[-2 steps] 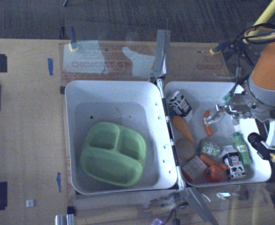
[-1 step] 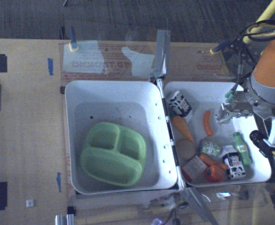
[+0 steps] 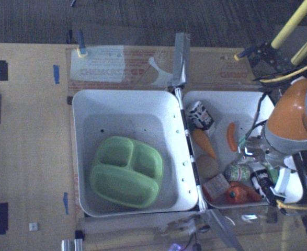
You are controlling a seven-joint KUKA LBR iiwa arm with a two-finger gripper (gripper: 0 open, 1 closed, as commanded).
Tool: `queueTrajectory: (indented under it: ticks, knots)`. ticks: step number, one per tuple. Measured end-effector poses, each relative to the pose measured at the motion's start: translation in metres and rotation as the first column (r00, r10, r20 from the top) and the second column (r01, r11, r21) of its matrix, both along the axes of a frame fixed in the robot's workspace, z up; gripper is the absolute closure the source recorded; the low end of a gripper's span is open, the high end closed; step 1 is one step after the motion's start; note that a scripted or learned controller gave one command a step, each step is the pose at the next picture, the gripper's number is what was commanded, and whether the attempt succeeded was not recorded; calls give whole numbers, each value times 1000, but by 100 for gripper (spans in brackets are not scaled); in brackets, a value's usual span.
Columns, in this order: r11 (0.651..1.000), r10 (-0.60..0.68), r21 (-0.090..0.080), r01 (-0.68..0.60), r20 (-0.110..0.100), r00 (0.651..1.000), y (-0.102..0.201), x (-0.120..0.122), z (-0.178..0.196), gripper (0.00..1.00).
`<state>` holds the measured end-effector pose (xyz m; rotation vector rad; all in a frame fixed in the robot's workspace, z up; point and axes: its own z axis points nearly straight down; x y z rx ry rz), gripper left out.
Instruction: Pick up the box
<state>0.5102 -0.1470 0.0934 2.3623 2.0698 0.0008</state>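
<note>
Left bin (image 3: 85, 140): one green divided plate (image 3: 126, 170).
Right bin (image 3: 231, 102): small tan box (image 3: 216, 183) near the front wall, touching a brown round lump (image 3: 208, 166). Also a carrot (image 3: 204, 144) and a black-and-white can (image 3: 200, 115), label unreadable.
Hand (image 3: 249, 155): over the right bin's right side, above a green can (image 3: 239, 171). Spread or pressed together: cannot tell.
Cardboard (image 3: 143, 67) behind the bins: red print, not legible.

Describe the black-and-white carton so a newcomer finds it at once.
Go to the right bin, its far corner by the divider between bins. The carton sits there, just beyond an orange carrot. It alone is patched black and white.
</note>
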Motion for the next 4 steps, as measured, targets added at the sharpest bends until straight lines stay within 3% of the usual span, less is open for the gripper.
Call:
queueTrajectory:
  ticks: [1,2,3,4]
  knots:
    - [998,70,-1,-70,0,998,34,-9,197,100]
    - [1000,-8,-2,8,36,999,32,22,28,100]
    - [914,-406,-1,406,0,914,78,125,134,100]
    - [859,-512,0,512,-1,859,129,157,257,100]
